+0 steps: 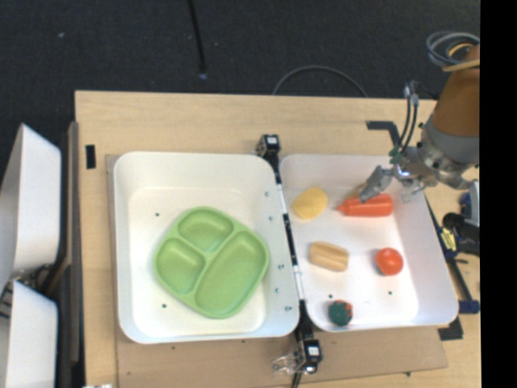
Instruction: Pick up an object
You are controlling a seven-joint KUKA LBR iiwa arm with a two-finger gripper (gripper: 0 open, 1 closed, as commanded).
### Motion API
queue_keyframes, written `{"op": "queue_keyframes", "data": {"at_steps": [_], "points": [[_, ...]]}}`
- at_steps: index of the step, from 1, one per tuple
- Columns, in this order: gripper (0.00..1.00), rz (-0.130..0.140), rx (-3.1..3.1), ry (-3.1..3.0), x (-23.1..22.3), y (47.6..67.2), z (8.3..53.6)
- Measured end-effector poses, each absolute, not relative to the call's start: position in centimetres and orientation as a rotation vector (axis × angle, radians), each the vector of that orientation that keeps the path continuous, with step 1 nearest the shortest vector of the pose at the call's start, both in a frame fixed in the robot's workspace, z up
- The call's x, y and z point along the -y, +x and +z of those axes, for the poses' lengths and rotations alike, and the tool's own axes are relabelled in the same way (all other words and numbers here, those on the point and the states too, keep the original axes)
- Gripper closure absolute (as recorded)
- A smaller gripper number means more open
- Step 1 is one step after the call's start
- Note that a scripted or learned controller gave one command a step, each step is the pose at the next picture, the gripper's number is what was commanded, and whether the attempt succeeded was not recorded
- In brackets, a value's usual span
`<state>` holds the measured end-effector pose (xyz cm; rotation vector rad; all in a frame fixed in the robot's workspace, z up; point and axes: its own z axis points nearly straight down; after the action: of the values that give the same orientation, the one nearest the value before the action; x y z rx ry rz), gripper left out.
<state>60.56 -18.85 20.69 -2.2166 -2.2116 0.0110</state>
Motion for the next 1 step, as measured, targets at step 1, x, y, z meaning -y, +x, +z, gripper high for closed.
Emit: {"op": "queue_keyframes", "data": {"at_steps": [1], "points": [[0.0,-0.001,2.224,-2.22,18.79,60.86,21.59]]}}
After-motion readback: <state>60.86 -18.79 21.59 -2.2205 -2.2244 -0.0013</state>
